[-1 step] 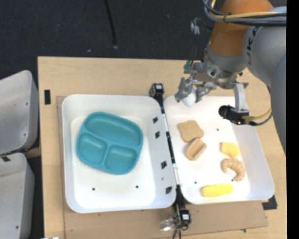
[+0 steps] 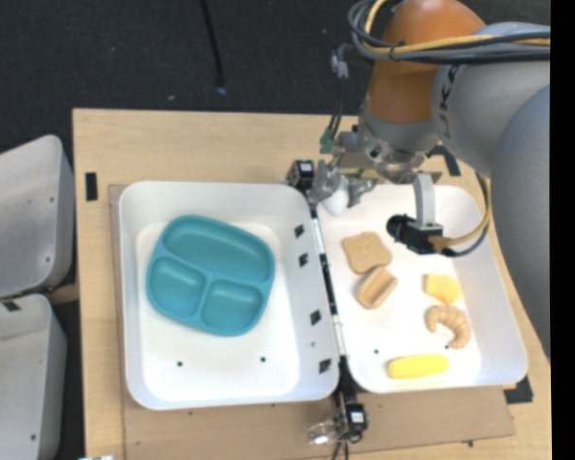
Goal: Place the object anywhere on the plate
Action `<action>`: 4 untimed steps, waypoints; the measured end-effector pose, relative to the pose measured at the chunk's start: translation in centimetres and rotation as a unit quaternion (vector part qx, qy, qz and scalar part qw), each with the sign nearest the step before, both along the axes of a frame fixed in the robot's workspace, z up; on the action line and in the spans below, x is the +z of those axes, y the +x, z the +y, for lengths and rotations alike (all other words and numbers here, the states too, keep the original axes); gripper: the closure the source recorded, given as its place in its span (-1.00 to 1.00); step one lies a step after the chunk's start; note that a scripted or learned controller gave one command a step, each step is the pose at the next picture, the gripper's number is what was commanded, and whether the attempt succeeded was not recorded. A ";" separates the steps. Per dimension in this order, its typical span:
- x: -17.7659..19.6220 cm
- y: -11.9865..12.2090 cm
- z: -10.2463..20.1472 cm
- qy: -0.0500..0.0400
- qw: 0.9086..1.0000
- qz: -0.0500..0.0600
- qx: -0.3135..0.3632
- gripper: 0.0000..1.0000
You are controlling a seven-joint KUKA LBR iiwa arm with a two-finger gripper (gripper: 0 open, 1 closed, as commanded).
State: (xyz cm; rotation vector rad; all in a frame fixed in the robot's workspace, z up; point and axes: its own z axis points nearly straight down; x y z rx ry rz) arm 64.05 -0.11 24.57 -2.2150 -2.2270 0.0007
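Seeing nothing on the teal three-compartment plastic plate point(image 2: 211, 274), I judge placing not begun. Food pieces lie at three o'clock. I cannot tell the gripper point(image 2: 337, 192) state.

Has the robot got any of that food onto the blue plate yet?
Not yet. The teal plate in the left bin carries no food. The toast slice, bread roll, cheese, croissant and yellow piece all lie in the right bin. The tool hovers at that bin's top corner. Picking and placing remain.
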 end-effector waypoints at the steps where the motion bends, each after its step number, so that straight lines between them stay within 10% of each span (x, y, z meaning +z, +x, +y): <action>1: -0.1 -1.8 5.9 0.000 1.000 0.000 0.000 1.00; 3: 0.5 -3.4 10.8 0.000 1.000 -0.001 -0.001 1.00; 4: 0.5 -3.4 10.8 0.000 1.000 0.000 -0.001 -1.00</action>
